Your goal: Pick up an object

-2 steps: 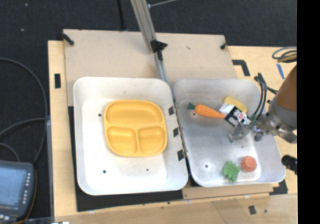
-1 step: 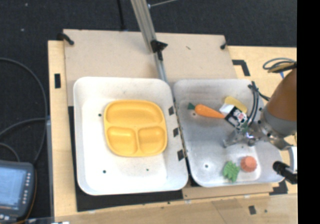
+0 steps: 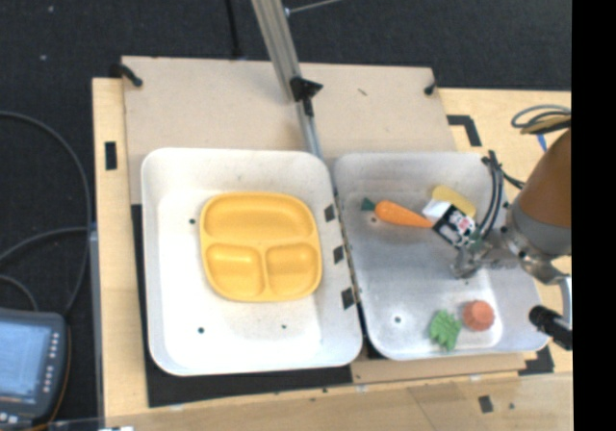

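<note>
Nearest the lens, at the 7 o'clock corner of the scene, a dark handheld screen (image 3: 27,362) lies off the bench (image 3: 111,391) with cables running up from it. On the bench, the left bin (image 3: 173,323) holds a yellow divided plate (image 3: 260,246) with one long compartment toward 12 o'clock and two smaller ones toward 6 o'clock. The plate sits near the bin's centre, apart from every wall. A slanted metal post (image 3: 274,25) rises from the gap between the two bins and runs off toward 11 o'clock. The right bin (image 3: 385,275) touches the left bin along its 9 o'clock wall and holds the loose objects for the task. An orange carrot (image 3: 402,215) lies toward 11 o'clock in this bin, its green-tipped end pointing to 9 o'clock. A green leafy piece (image 3: 444,328) lies at 6 o'clock, close to the near wall. A yellow piece (image 3: 454,198) lies at 1 o'clock, just beyond the carrot's thick end and partly hidden. The gripper (image 3: 467,264) hangs low over bare bin floor at 3 o'clock, between the carrot and an orange-red ball (image 3: 478,315). Nothing is visible in its grasp, and whether it is apart or together cannot be told at this resolution. The ball lies at 5 o'clock, just beside the green leafy piece and just toward 6 o'clock from the gripper. The arm (image 3: 549,198) enters over the bin's 3 o'clock wall, orange above and grey at the wrist.
</note>
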